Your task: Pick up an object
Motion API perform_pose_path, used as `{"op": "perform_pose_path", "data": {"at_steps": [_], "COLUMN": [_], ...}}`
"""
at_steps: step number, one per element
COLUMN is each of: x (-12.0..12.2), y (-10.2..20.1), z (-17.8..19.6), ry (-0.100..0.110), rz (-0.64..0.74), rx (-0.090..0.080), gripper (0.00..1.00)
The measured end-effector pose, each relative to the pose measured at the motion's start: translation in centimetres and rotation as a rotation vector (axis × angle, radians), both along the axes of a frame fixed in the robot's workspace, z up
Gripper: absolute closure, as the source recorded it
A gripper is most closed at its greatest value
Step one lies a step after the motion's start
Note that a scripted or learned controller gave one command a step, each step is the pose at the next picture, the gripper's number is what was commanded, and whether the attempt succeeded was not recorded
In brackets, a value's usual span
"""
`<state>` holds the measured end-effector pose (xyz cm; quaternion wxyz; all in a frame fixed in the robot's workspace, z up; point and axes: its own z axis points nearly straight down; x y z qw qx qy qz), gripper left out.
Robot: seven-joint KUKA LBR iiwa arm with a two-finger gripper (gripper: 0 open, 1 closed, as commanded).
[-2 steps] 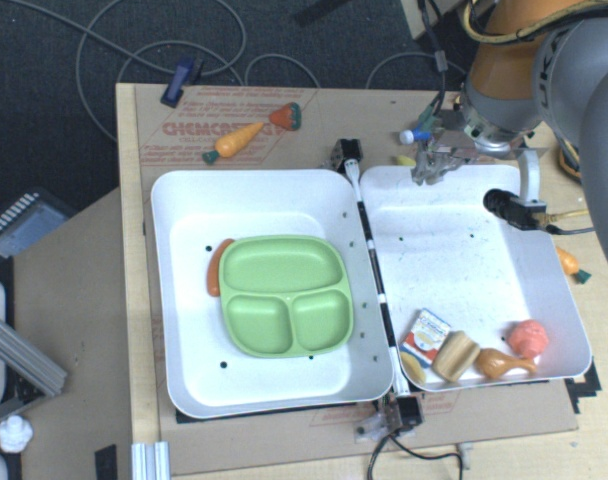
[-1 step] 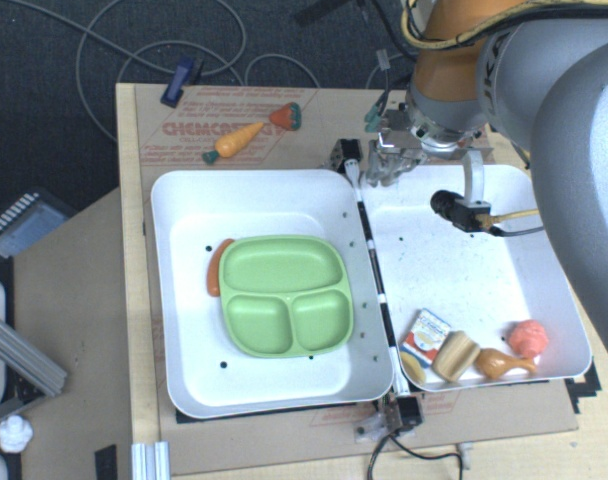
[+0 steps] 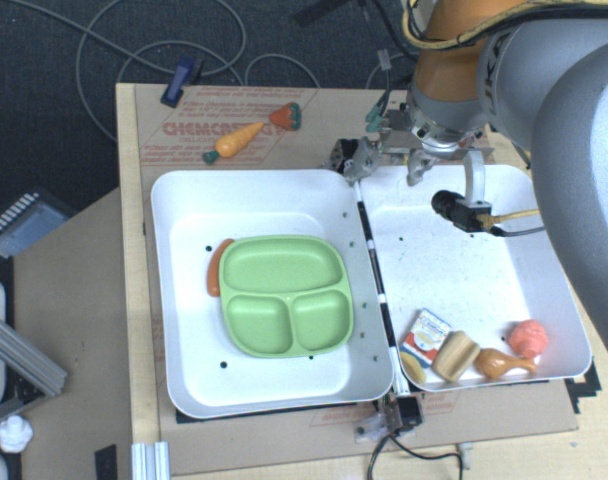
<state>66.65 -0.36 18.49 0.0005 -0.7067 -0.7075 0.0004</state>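
Faintly, you can read red "CHEMCAR…" lettering on the brown cardboard sheet [image 3: 199, 133] at the far tabletop edge. Your end effector [image 3: 424, 163] hovers over the right white bin's [image 3: 504, 278] far-left corner; grip state unclear. Small red-and-white printed carton [image 3: 425, 334] lies near-side there.

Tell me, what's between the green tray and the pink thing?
In the camera view, between the green tray and pink thing lie the bins' divider, a small carton and a tan piece.

grey arm [image 3: 559, 88], orange band [image 3: 469, 38], yellow-black cable.
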Motion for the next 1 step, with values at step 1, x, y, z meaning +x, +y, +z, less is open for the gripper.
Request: {"op": "perform_pose_path", "data": {"at_steps": [1], "x": [-0.55], "y": [-9.25], "z": [-3.85], "ry": [0.002], "rz": [-0.003], "rx": [-0.002], "gripper": [0.00]}}
